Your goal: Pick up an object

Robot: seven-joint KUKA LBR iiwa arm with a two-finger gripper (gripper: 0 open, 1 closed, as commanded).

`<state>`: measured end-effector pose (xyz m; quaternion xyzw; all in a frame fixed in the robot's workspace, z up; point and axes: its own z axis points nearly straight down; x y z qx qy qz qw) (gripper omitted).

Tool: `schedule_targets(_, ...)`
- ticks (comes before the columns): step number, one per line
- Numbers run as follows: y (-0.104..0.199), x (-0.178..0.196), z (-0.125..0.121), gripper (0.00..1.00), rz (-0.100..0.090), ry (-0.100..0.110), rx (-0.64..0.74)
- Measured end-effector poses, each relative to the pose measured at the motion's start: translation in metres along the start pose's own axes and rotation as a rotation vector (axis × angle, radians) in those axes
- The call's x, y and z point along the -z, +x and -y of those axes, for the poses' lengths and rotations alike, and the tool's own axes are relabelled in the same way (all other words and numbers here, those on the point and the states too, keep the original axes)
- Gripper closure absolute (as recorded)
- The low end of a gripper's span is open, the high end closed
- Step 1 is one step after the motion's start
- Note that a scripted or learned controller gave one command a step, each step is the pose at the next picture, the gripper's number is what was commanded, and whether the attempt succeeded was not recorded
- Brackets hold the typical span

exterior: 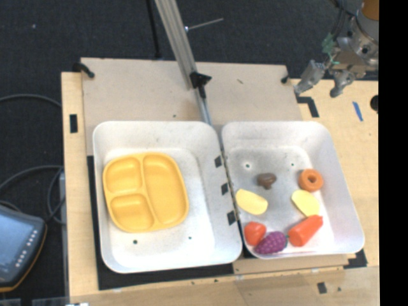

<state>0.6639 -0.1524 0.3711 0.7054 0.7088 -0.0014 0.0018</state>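
Observation:
The right bin [331, 148] holds several small items. A brown mushroom-shaped piece [266, 180] lies near its middle, and an orange ring [311, 180] sits to the right of that. Two yellow pieces [251, 202] [306, 203] lie below them. Along the near wall sit a red tomato [254, 233], purple grapes [272, 242] and an orange carrot [306, 229]. My gripper [317, 89] hangs high above the bench beyond the right bin's far right corner, open, with nothing between its fingers.
The left bin [115, 139] holds a yellow divided tray [145, 190]. A slanted metal post [182, 43] rises from between the bins at the back. A tablet-like device [16, 247] lies off the bench at the lower left.

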Motion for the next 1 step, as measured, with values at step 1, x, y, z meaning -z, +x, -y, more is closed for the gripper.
schedule_targets(1,0.0413,-0.1674,0.0302,0.00,-0.004,0.008,0.000)
